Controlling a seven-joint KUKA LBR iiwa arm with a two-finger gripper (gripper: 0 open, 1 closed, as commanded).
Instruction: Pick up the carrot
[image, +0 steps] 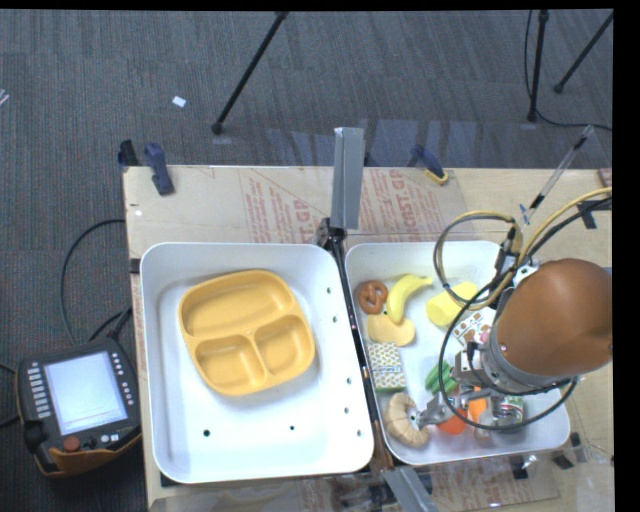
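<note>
The carrot (456, 424) is a small orange piece with green leaves toward the upper left, lying near the front of the right bin (555, 432). My gripper (462, 410) hangs straight down over it, under the arm's orange-brown wrist band, and its body covers most of the carrot. Orange shows on both sides of the gripper's tip. Whether the carrot is gripped or just lying beneath cannot be made out.
The right bin also holds a pretzel (372, 296), a banana (405, 293), a yellow block (450, 305), a tan round piece (390, 330), a checkered packet (386, 365) and a bread roll (405, 420) just left of the gripper. A yellow divided plate (247, 330) lies in the left bin (160, 400).
</note>
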